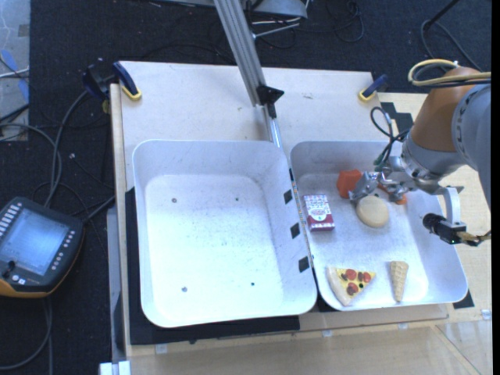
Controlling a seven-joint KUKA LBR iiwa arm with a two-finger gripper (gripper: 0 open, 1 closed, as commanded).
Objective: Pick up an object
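pale round object sitting in the right bin, touching the gripper just above it. can't tell how the pincer stands from up here. orange-red object tucked just left of the gripper. red-and-white carton lying near the bin's left wall. pizza slice toy and cone side by side down at the front. left bin alongside, touching at the middle.
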